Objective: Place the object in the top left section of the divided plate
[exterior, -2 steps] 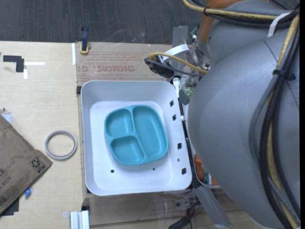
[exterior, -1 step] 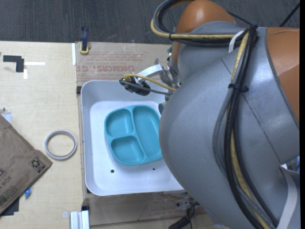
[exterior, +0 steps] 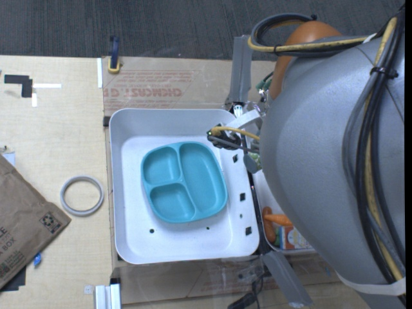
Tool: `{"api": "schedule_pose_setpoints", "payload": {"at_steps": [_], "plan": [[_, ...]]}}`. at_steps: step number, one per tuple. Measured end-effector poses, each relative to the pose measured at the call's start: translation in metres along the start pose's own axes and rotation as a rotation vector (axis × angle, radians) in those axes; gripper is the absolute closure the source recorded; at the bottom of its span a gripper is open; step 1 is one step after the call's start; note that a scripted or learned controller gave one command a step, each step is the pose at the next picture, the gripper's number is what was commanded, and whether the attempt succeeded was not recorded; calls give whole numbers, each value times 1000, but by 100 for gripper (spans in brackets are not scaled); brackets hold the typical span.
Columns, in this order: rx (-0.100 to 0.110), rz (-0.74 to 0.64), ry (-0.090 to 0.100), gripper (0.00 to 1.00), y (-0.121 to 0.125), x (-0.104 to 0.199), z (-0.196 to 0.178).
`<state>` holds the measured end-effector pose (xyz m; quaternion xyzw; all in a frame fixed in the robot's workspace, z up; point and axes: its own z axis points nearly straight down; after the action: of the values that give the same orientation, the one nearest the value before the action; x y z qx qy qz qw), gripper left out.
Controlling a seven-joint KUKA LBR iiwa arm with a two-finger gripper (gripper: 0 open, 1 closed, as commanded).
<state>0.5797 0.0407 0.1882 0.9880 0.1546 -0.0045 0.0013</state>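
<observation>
Divided plate [exterior: 185,183] sits bare in left bin [exterior: 122,192]. Orange object [exterior: 278,219] lies in right bin, under the arm [exterior: 335,159]. Jaws hidden; state cannot be told. Descend centred over the object before closing.

Light falls evenly from above, bright and soft across the pale wooden bench top [exterior: 51,147]. The shallow white plastic bin [exterior: 129,237] glows close to overexposure at the frame's centre, yet its walls keep faint grey shading. The turquoise three-section divided plate [exterior: 185,182] shows gentle shadow under its ridges and no hard glare. At the right, the big grey rounded arm housing [exterior: 335,147] looms close, soft and slightly out of focus, darkening toward its lower edge. The dark carpet strip [exterior: 129,11] along the top looks grainy.
</observation>
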Motion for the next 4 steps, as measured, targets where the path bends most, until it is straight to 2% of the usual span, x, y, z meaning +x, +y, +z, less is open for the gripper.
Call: {"api": "schedule_pose_setpoints", "payload": {"at_steps": [1, 2, 3, 4], "plan": [[2, -128, 0, 100, 65, -33, 0], [2, -187, 1, 100, 164, -37, -22], [1, -133, 2, 100, 121, 26, 0], [2, -44, 1, 100, 166, 17, -14]]}}
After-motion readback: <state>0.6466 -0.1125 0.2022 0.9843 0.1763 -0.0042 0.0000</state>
